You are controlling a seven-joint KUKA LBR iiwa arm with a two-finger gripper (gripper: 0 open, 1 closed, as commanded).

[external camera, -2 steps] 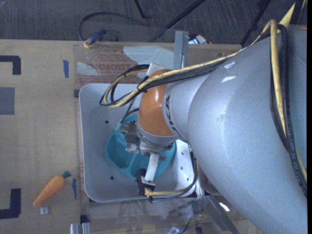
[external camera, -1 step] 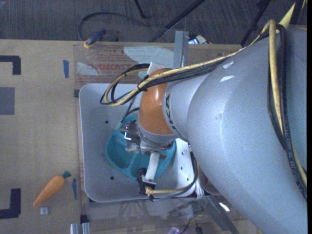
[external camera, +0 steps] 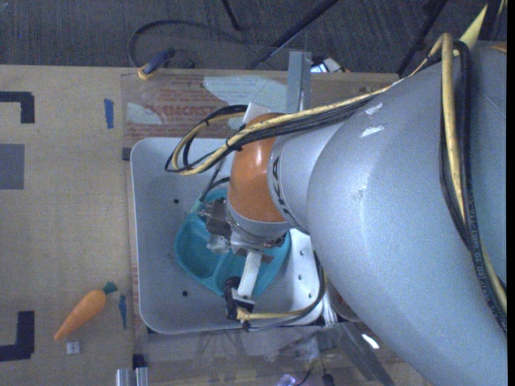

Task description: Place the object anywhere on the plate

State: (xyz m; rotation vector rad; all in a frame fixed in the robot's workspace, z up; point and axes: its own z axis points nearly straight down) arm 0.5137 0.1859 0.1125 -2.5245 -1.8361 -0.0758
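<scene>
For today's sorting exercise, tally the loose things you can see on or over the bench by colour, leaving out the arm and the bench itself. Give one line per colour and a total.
Teal: 1, the plate in the bin
Orange: 1, the toy carrot lying on the bench outside the bin
White: 1, the bin holding the plate
Total: 3

The light is even and rather soft, bright enough over the wooden bench (external camera: 64, 215) and dimmer on the dark floor (external camera: 161, 6) toward twelve o'clock. The big grey arm (external camera: 394, 215) at three o'clock carries small white glints near its upper edge and reads slightly soft, being close to the lens. It casts a faint shadow into the white bin (external camera: 153, 240). The whole picture is mildly grainy, with fine detail smeared.
</scene>
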